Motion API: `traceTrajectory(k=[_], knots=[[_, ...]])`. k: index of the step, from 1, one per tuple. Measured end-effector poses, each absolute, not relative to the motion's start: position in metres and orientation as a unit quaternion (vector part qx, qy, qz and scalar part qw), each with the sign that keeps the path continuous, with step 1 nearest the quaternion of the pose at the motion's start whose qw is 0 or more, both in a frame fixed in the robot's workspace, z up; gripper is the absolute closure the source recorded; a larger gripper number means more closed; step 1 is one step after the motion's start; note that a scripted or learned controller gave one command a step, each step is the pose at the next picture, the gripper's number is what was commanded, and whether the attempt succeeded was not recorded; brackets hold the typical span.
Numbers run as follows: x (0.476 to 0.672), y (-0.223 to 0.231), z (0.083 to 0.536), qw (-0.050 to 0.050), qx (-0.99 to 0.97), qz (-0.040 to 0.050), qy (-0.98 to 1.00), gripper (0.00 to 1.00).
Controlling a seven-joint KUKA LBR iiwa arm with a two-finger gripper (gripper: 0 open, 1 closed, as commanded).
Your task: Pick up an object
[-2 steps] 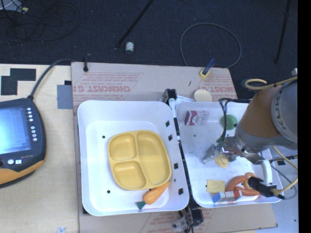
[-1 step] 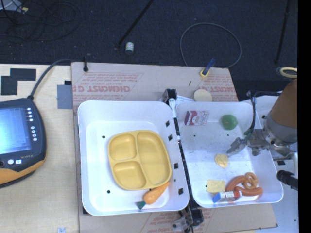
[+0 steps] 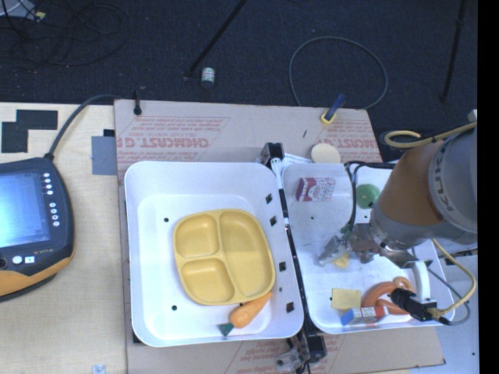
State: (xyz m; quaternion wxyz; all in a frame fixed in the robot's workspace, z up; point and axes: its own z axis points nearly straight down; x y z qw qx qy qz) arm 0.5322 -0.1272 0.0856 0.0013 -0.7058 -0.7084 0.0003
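1. camera view, the arm: the grey arm with its orange band reaches in from the right over the right bin; its gripper hangs low over the middle of that bin's floor, pointing toward the wall shared by the two bins; whether the gripper is spread or pressed together i cannot tell, and nothing shows plainly pinched in it.
2. camera view, right bin: a small yellow piece lies on the floor just at the gripper's tip, and i cannot tell whether the two touch; a red-and-white packet lies near the far wall; a green round thing sits beside it, partly hidden by the arm; a yellow block lies near the near wall, with a small blue-and-white item just in front of it; an orange curved thing lies just right of the block.
3. camera view, left bin: the left bin holds a yellow divided plate with three compartments, lying flat in the middle; a toy carrot lies against the plate's near edge, its green end toward the near wall.
4. camera view, around the bins: both bins rest on a cardboard sheet; a teach pendant with a lit screen lies on the bench well to the left; a cream disc sits on the cardboard just behind the right bin.
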Motion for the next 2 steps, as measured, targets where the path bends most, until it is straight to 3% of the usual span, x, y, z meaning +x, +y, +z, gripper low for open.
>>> traceTrajectory(k=[1,2], knots=[[0.533,-0.129,0.099,0.003,-0.707,-0.0012,-0.707,1.0],[0.562,-0.095,0.232,-0.004,-0.705,-0.0034,-0.709,1.0]])
